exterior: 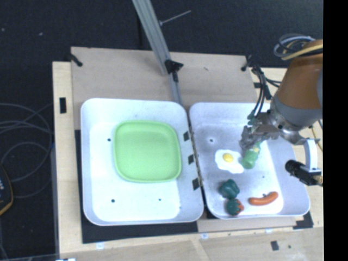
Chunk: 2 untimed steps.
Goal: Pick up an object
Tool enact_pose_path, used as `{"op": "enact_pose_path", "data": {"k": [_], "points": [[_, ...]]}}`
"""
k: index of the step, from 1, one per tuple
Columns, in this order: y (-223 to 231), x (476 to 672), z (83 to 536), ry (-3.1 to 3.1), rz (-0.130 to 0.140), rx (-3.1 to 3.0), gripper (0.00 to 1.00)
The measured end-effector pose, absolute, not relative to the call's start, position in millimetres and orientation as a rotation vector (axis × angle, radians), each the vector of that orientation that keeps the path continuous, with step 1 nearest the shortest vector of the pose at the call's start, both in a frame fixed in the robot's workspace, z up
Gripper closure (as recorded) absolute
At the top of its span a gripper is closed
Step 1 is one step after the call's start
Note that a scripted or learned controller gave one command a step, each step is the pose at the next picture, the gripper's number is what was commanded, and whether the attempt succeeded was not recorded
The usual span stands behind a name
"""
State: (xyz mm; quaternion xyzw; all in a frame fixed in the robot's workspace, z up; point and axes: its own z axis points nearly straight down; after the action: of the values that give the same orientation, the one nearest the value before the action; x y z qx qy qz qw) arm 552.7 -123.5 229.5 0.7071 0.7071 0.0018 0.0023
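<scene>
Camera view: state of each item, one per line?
green plate: flat in left bin
fried egg: flat in right bin
light green item: right under the tool, grasp unclear
green pepper: loose
red-green item: loose, by front wall
sausage: lying flat

My arm (299, 88) comes in from the right edge of the bench, its orange band uppermost and the grey wrist section below it, angled down and to the left. My gripper (250, 141) hangs over the right bin, toward the middle of its right half, pointing downward. Cables loop off my upper side near the bench's far right corner.
</scene>
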Motion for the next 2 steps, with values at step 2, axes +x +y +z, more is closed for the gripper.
{"op": "enact_pose_path", "data": {"k": [2], "points": [[-76.5,582.3,280.9,2.225,0.001,2.218,1.0]]}}
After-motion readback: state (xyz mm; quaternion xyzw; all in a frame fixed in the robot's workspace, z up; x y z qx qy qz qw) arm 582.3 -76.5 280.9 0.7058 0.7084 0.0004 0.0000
